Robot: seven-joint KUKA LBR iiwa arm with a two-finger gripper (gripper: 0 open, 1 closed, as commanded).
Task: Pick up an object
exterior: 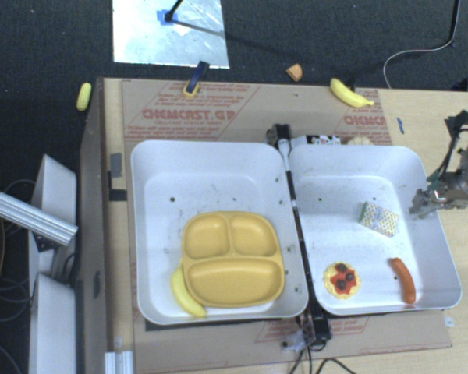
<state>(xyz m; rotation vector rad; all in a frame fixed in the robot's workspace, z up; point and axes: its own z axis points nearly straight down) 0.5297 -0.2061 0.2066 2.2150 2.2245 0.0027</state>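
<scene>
We see the grey metal gripper (427,201) at the right bin's (351,156) right rim, fingers' state impossible to tell, with the small patterned square packet (379,218) just left of it, lying slanted.

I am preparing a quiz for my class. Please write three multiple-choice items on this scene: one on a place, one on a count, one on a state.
1. Where does the yellow divided plate lie?
A. left bin
B. right bin
C. on the floor

2. How many things lie in the right bin?
A. one
B. three
C. five

3. How does the toy sausage lie?
A. standing on end
B. flat on the bin floor
C. on the plate

Key: 1 A, it fills the left bin's front; 2 B, patterned packet, toy pizza, sausage; 3 B, lengthwise near the right wall.
</scene>
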